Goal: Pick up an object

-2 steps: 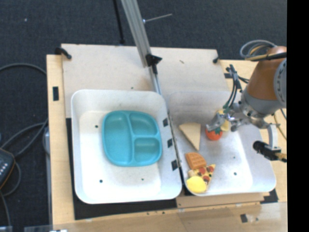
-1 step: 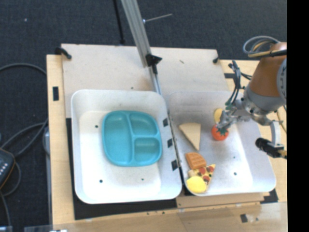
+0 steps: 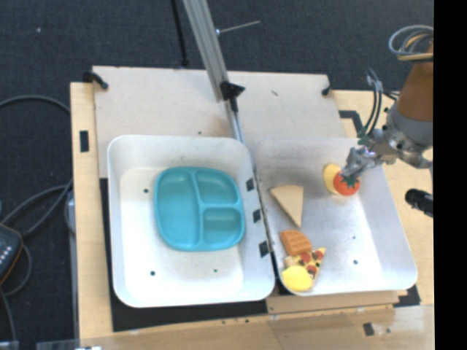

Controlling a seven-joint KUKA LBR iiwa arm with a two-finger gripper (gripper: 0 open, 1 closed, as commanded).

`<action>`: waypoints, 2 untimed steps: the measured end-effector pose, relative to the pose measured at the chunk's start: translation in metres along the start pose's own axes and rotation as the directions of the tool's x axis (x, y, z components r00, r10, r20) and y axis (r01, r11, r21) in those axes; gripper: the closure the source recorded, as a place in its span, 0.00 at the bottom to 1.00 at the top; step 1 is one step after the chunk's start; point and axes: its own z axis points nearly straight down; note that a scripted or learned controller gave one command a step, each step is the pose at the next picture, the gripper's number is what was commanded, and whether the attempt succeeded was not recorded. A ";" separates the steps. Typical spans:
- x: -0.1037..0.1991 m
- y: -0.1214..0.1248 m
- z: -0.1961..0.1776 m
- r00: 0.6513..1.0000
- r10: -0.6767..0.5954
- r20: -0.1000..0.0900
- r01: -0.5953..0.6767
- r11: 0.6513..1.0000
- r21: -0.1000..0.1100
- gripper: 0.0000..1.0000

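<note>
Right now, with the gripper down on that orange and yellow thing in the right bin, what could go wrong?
1. The gripper sits over the small orange and yellow object; if off-centre, it may slip out.
2. That object lies near the right bin's far wall, so a nudge could push it against the wall.

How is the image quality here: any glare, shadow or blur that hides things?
Camera view: lighting is even and soft, no harsh glare; the white bins look slightly washed out; the claw is somewhat blurred over the orange toy; the blue plate and cheese wedge are clear.
</note>
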 end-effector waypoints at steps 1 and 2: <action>-0.004 0.004 -0.064 1.000 -0.001 0.001 0.001 1.000 0.000 1.00; -0.005 0.005 -0.088 1.000 -0.002 -0.001 0.002 1.000 0.004 1.00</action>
